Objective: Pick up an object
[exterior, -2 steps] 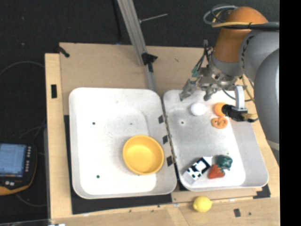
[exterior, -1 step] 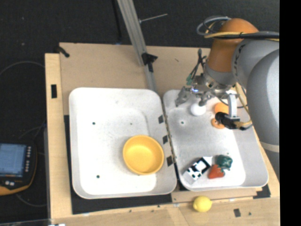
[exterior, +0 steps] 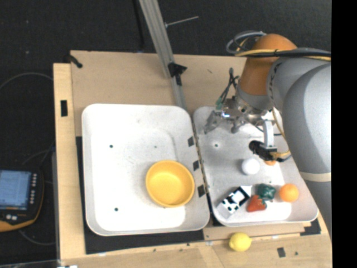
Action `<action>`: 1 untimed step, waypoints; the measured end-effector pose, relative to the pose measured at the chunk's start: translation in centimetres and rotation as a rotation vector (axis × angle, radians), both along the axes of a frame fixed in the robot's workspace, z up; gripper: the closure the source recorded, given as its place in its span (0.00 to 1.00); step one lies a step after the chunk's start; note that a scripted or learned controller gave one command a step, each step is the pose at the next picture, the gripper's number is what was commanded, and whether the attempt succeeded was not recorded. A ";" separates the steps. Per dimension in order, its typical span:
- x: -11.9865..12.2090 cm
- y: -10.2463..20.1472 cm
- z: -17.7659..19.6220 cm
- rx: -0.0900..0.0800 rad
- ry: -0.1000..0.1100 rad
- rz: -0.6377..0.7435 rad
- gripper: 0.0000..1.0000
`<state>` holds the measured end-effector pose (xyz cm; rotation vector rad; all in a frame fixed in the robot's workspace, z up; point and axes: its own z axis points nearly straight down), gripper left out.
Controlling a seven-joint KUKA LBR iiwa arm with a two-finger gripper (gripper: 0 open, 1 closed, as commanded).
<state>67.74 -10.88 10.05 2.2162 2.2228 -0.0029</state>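
Observation:
My gripper [exterior: 222,123] hangs over the far left corner of the right bin [exterior: 223,149], open, with nothing between its fingers. A white ball [exterior: 250,166] lies in the middle of that bin, to the near right of the gripper. Along the bin's near edge sit a black and white block [exterior: 235,200], a red object [exterior: 255,204], a green object [exterior: 266,191] and an orange [exterior: 288,192]. A yellow bowl [exterior: 170,183] rests in the left bin [exterior: 122,144], near its right wall.
A yellow lemon [exterior: 240,242] lies on the bench outside the bins, just in front of the right bin. A slanted metal rail [exterior: 162,43] rises behind the bins. The grey arm [exterior: 301,105] covers the right bin's far right side.

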 end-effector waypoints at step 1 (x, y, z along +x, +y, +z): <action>0.1 -0.1 1.3 -0.001 -0.004 0.000 1.00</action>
